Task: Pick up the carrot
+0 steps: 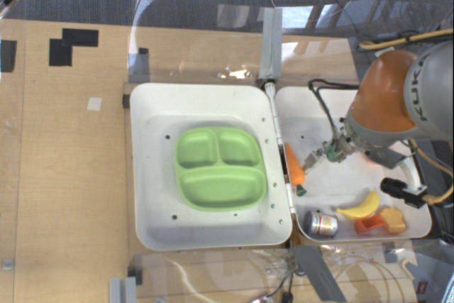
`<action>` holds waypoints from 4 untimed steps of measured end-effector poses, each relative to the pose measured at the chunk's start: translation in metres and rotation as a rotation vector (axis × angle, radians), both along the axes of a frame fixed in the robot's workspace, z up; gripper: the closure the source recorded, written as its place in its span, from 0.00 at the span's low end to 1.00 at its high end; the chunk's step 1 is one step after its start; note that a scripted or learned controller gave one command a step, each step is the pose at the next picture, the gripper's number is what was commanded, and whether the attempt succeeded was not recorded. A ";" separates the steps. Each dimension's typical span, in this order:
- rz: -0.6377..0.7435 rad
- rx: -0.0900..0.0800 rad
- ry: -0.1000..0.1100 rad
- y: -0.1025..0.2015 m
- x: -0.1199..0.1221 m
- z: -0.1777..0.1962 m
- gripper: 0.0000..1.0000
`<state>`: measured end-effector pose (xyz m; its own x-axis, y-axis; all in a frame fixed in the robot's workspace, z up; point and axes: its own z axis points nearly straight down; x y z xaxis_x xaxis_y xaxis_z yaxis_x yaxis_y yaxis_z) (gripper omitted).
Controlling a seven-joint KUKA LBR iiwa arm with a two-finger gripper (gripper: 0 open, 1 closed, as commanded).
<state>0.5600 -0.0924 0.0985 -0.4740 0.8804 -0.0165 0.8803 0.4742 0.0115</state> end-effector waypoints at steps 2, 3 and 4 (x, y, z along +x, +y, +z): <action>0.779 -0.014 -0.007 0.003 -0.046 -0.005 0.00; 0.590 -0.016 -0.003 0.001 -0.052 -0.005 0.00; 0.133 -0.002 0.001 -0.008 -0.068 -0.006 0.00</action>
